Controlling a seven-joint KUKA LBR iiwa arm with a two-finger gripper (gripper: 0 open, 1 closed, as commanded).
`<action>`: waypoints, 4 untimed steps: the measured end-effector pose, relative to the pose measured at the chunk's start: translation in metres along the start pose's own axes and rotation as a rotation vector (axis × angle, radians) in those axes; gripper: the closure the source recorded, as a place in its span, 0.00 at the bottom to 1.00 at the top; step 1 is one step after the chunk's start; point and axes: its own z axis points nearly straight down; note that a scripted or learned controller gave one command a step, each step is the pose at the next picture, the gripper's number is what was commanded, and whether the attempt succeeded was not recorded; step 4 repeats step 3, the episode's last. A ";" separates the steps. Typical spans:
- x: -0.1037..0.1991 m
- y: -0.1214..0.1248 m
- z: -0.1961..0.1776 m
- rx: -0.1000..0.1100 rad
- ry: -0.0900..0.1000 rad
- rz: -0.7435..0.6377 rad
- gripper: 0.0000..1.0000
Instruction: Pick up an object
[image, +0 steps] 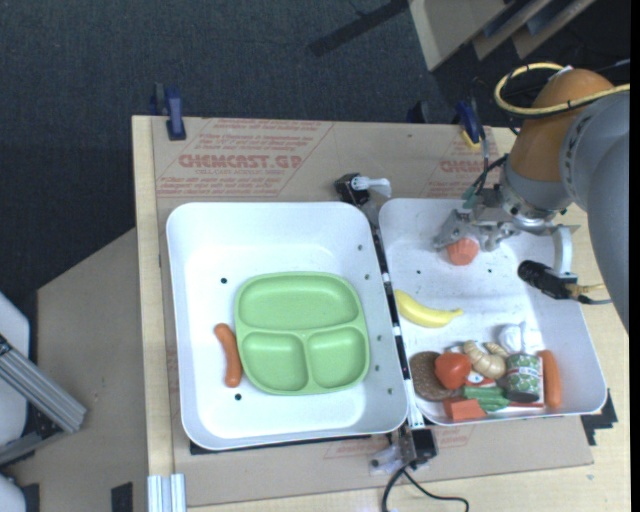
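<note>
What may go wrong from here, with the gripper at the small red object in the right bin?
First, the red object looks round, so it may roll or slip away from the gripper during the grasp. Second, the gripper partly covers it from this camera, so a missed grasp may be hard to notice.

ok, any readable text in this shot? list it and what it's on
"CHEMCAST GP": red print on the brown board under the bins.
Finer red print above it and at the board's far right: too blurred to read.
Label on the small can in the right bin: too small to read.
</note>
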 end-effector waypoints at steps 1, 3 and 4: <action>0.004 0.001 -0.003 -0.003 -0.002 0.001 0.00; 0.088 -0.010 -0.110 -0.018 -0.002 -0.007 1.00; 0.088 -0.010 -0.110 -0.018 -0.002 -0.007 1.00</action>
